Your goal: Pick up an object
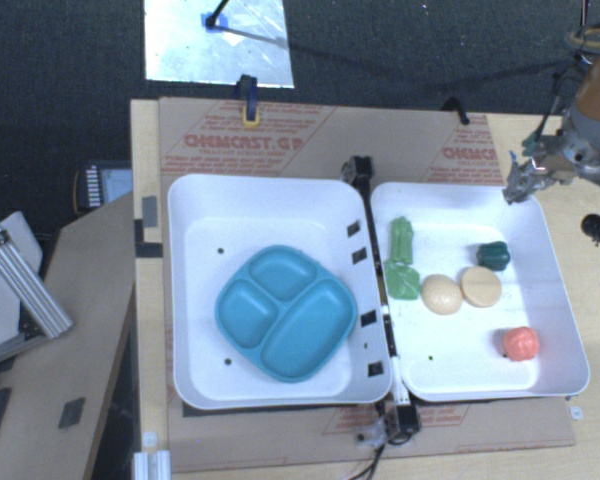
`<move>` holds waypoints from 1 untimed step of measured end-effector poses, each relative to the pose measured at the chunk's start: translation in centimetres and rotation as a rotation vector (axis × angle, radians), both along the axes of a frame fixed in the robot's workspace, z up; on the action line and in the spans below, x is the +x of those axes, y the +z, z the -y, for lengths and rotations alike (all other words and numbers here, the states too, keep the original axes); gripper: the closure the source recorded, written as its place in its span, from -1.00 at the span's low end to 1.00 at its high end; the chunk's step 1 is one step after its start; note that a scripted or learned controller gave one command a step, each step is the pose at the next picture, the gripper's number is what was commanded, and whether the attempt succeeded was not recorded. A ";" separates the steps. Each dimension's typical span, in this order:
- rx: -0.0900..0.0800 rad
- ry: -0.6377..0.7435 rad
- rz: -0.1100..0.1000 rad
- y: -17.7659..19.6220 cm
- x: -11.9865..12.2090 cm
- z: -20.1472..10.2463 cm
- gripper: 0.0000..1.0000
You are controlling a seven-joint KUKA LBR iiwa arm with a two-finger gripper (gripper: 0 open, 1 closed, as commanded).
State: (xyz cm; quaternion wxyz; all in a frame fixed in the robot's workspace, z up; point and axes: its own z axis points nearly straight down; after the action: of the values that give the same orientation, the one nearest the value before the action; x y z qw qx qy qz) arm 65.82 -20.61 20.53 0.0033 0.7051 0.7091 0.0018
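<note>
The bench is a pale wooden top, and a brown cardboard sheet printed with red lettering lies flat across most of it. 2 shallow white bins sit directly on that sheet, touching along their inner edges: the left bin and the right bin. Black clips hold the bins together at the seam between them.

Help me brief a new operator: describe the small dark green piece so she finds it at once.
Look in the right white bin, the one without the blue divided plate. Near its far right corner, below the gripper, sits the dark teal-green piece, next to the right-hand tan disc. It is the darkest item there.
</note>
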 end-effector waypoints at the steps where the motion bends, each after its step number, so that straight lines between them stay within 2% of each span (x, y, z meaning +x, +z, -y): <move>1: 0.000 0.000 -0.001 5.4 0.1 0.0 1.00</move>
State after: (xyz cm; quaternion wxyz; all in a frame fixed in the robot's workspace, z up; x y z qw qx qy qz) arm 65.96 -20.62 25.96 0.0029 0.7052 0.7090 0.0016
